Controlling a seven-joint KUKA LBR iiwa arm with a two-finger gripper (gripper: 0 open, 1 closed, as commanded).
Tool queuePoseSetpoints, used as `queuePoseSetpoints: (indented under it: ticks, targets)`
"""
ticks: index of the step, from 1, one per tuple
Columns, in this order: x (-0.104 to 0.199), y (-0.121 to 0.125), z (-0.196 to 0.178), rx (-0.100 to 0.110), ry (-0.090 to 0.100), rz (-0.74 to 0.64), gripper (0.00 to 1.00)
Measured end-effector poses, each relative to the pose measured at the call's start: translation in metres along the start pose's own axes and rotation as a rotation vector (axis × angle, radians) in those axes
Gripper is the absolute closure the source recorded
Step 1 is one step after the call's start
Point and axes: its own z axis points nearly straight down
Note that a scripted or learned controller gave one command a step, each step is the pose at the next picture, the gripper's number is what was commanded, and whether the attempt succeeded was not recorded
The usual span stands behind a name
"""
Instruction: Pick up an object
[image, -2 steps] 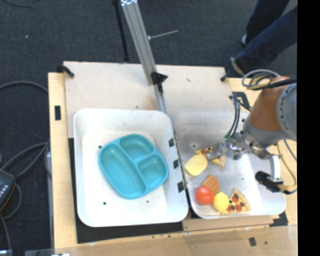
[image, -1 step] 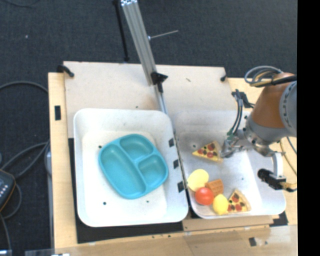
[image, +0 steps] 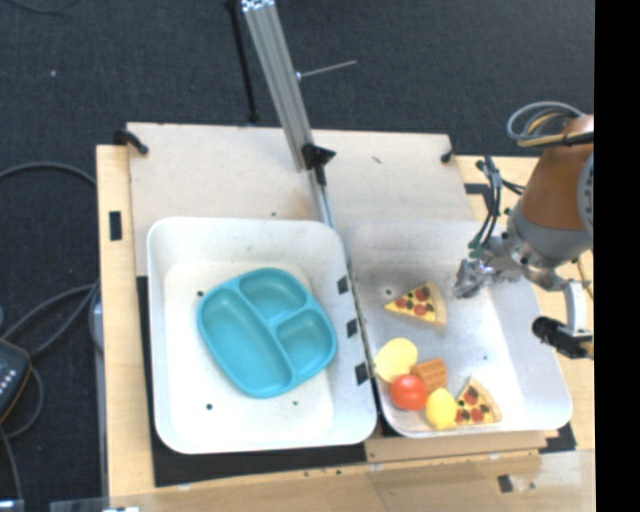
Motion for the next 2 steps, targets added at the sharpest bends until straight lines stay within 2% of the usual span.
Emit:
queuePoseSetpoints:
  ticks: [1,2]
  targets:
    - [0.004,-0.007,-0.055,-0.001,0.000,-0.001,1.00]
    - [0.002,-0.006,-0.077,0.002,0.001,-0.001,1.00]
